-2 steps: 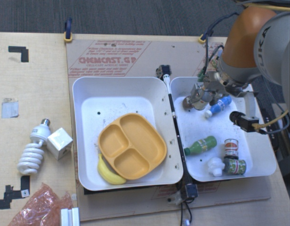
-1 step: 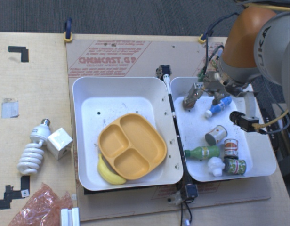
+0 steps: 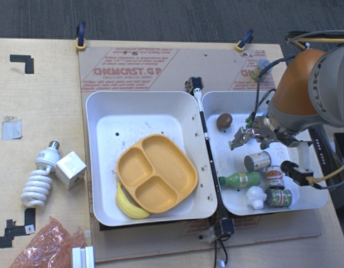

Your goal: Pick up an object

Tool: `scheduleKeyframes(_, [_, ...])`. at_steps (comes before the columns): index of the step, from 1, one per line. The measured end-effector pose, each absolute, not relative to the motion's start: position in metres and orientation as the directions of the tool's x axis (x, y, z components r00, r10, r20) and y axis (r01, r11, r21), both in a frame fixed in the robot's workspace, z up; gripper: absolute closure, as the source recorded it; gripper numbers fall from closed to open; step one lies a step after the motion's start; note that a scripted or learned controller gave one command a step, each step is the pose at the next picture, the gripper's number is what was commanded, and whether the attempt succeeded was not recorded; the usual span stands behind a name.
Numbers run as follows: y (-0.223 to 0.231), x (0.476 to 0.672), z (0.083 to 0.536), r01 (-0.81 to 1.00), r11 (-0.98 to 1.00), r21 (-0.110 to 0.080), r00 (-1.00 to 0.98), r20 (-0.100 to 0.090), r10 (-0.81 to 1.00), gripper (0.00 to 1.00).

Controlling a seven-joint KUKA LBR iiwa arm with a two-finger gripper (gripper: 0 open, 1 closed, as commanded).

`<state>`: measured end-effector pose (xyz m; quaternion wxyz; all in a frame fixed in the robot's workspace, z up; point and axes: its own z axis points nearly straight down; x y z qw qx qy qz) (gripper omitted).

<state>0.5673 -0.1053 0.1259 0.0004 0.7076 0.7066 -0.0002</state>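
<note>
Metal fingers of the gripper (image 3: 245,137) stand apart, holding nothing, above the right bin's (image 3: 239,208) bare floor; probably poised to descend on the silver can (image 3: 257,162) just below them; brown ball (image 3: 224,120), green bottle (image 3: 241,180) and jars crowd nearby; banana (image 3: 129,204) lies half hidden under the orange tray (image 3: 156,173); the arm hides the bin's far corner.

Single fixed camera — sitting above the bench (image 3: 43,110), looking down at a slant. Taking in both white bins (image 3: 99,149) at middling range — arm (image 3: 306,88) entering from the right.
</note>
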Motion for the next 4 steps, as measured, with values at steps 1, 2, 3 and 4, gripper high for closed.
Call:
scheduleKeyframes(1, [-0.168, 0.514, 0.092, 1.000, -0.001, 0.000, 0.001, 0.000, 1.000, 0.00])
scheduleKeyframes(2, [-0.169, 0.516, 0.102, 1.000, -0.002, 0.003, 0.002, -0.001, 1.000, 1.00])
scheduleKeyframes(3, [-0.175, 0.515, 0.104, 1.000, -0.007, 0.007, 0.007, -0.013, 1.000, 0.00])
scheduleKeyframes(4, [-0.147, 0.478, 0.092, 1.000, -0.002, 0.000, 0.002, 0.000, 1.000, 0.00])
